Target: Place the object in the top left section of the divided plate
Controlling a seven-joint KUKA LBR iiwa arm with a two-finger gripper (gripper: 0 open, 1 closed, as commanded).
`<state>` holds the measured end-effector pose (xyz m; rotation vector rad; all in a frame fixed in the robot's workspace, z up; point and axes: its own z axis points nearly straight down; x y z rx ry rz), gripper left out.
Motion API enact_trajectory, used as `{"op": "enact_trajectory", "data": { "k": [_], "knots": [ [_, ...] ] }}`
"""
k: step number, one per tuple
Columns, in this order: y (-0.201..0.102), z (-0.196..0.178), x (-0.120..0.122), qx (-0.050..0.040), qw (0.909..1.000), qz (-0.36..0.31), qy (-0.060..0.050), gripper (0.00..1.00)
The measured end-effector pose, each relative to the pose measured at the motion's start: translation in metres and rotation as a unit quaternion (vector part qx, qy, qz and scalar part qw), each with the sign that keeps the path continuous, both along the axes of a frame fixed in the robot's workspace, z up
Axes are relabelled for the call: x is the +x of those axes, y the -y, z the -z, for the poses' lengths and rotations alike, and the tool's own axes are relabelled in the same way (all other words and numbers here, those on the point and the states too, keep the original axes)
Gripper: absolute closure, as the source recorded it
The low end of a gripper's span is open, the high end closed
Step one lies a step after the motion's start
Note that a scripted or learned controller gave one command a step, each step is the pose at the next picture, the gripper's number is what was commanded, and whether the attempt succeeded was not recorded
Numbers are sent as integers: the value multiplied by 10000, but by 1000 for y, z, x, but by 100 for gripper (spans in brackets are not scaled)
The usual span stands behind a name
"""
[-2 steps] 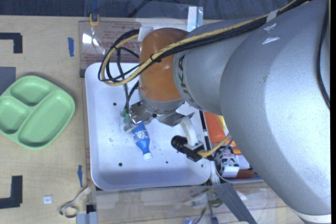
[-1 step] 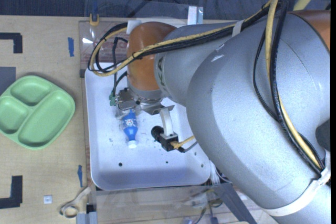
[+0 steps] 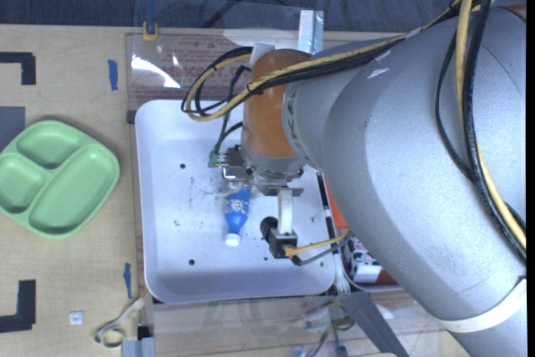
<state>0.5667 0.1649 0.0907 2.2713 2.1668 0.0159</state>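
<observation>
A small blue and white tube (image 3: 236,220) lies on the floor of the left white bin (image 3: 167,180), near its middle, with its white cap pointing toward the front edge. My gripper (image 3: 244,184) hangs straight over the tube's upper blue end, under the orange band of the wrist. From this angle the wrist hides how the gripper meets the tube. The green divided plate (image 3: 55,176) sits on the wooden bench to the left of the bin, apart from it, with two small sections at its upper left and one long section at its right.
The grey arm covers most of the right bin, where a red and white item (image 3: 361,262) peeks out. A clear plastic wall (image 3: 217,38) stands behind the bins. Black tape marks (image 3: 23,67) and a tan loop (image 3: 117,328) lie on the bench.
</observation>
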Motion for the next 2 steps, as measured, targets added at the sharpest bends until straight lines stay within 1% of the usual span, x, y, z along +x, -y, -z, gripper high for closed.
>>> {"op": "enact_trajectory", "data": {
  "k": [1,2],
  "knots": [
    [-1,-10,0,6,10000,1,-2,100],
    [-62,-99,-36,-24,10000,-73,-49,100]
  ]
}}
